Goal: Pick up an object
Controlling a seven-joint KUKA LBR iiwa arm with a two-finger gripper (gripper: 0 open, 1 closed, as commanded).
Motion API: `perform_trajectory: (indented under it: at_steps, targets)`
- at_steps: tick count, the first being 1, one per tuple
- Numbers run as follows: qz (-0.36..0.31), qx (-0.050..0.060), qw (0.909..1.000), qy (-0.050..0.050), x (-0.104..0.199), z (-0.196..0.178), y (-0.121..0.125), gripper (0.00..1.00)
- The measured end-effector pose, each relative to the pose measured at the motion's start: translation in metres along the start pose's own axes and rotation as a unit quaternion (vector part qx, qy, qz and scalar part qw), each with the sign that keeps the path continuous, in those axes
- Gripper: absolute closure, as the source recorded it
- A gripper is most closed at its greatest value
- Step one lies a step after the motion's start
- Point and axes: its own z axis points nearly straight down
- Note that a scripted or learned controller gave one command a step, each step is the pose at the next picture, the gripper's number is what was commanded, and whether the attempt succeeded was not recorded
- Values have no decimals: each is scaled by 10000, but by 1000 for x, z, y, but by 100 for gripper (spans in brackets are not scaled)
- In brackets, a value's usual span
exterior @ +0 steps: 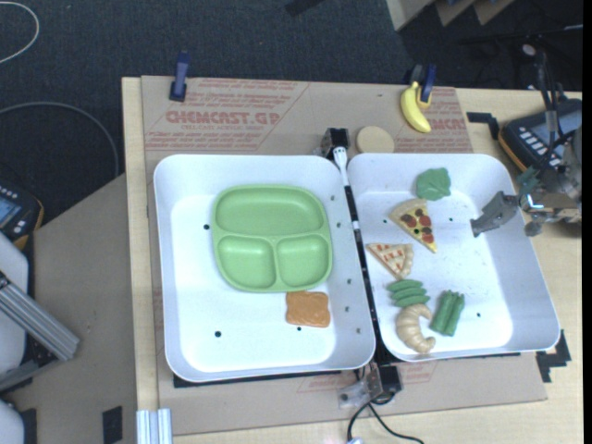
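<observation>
My tool (507, 213) hung over the right bin's (527, 285) far edge, carrying nothing.

Whether it was parted or closed I could not tell. The pizza slice (413, 221) lay nearest, mid-bin, beside the green leaf (432, 183). I judged it light, stiff, smooth plastic, likely to slip, best pinched across its narrow width near the crust.

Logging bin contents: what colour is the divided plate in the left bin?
Light green; the divided plate shows clearly in the camera view.
</observation>
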Motion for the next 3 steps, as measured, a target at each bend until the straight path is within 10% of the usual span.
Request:
perform_trajectory:
  at_steps: [1,3]
  targets:
    - [-4,-18,10000,-6,0,-11,1,100]
    - [-38,25,10000,22,143,43,-28,100]
